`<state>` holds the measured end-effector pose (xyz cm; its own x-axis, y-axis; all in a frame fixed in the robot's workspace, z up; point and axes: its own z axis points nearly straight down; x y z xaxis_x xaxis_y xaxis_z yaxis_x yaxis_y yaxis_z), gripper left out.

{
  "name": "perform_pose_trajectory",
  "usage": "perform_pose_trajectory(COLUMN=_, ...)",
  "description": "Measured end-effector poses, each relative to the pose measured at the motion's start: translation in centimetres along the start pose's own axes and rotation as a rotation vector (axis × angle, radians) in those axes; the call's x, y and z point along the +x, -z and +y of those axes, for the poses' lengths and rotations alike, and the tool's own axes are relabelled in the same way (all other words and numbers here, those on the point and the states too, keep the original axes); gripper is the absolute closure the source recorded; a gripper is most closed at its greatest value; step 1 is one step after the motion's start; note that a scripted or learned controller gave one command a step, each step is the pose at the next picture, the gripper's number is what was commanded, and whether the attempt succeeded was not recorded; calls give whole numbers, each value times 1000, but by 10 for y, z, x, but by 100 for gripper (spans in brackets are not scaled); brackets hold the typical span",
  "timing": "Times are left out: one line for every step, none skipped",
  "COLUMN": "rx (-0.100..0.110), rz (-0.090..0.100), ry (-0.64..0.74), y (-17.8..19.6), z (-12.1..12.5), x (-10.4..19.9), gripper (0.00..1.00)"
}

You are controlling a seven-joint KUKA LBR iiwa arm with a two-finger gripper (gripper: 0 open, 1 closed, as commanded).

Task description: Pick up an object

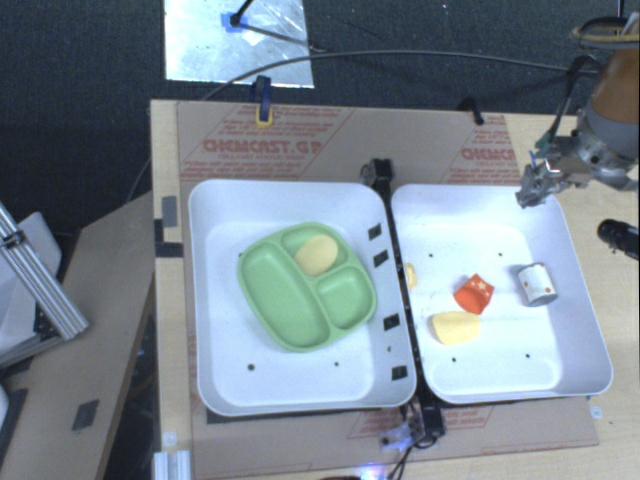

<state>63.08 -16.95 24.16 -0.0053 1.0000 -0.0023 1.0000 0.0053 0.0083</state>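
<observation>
The right bin (560, 368) holds a small red object (474, 293), a pale yellow piece (455, 327) just below it, and a silver-white can (536, 284) lying on its side to the right. My gripper (534, 190) hangs over the bin's far right rim, well above and apart from all three. Nothing shows between its tips.
The left bin (230, 368) bears a green divided plate (290, 318) with a yellow food piece (317, 255) in its top compartment. Black clips line the seam between the bins. A tiny yellow bit (410, 276) lies by the right bin's left wall.
</observation>
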Motion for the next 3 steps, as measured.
perform_pose_trajectory(rx=7, rz=3, ry=3, y=9, z=-14, x=50, gripper=100)
perform_pose_trajectory(rx=8, rz=4, ry=4, y=6, z=-33, x=108, gripper=100)
perform_pose_trajectory(rx=7, rz=4, ry=4, y=-3, z=-42, x=152, gripper=100)
